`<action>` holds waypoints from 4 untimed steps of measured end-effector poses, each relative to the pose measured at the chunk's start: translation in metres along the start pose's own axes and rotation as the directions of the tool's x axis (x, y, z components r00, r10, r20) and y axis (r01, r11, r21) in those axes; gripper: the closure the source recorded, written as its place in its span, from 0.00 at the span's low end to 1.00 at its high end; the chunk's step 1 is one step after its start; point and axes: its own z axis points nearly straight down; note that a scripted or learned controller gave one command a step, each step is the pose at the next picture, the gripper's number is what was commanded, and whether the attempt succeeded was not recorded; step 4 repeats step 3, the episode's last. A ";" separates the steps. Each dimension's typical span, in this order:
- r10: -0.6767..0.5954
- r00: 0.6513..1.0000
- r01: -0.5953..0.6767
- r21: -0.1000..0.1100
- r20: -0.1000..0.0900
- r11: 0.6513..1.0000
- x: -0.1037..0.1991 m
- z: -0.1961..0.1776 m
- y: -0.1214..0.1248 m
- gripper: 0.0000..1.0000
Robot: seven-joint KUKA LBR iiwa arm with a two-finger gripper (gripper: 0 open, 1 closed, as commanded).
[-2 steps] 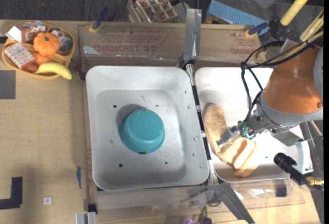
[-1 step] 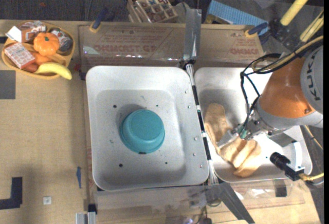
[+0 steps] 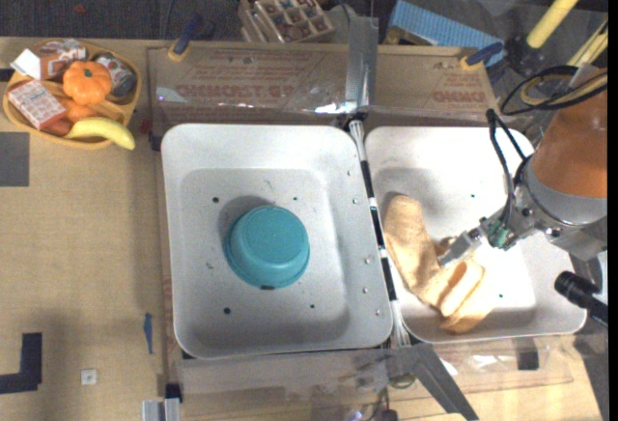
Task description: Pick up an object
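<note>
The tan, bread-like soft lumps [image 3: 432, 263] lie in the right white bin [image 3: 425, 154], near its left wall and front edge, and look light and squashy, best taken across a narrow middle. The end effector [image 3: 462, 249] hangs just over them; released or clenched, I cannot tell. Open room lies toward the bin's back, while the left bin [image 3: 193, 154] holds a teal upturned bowl [image 3: 268, 246].

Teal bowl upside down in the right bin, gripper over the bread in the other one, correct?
Not quite: the camera view shows the teal bowl upside down in the left bin. The gripper is over the bread in the right bin.
</note>
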 end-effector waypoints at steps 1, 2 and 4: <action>-0.040 0.999 0.040 -0.009 0.006 0.999 0.002 0.100 0.008 0.00; -0.039 0.999 0.039 -0.011 0.004 0.999 0.002 0.089 0.008 1.00; 0.380 0.925 -0.380 0.003 0.001 0.925 0.008 0.006 0.101 1.00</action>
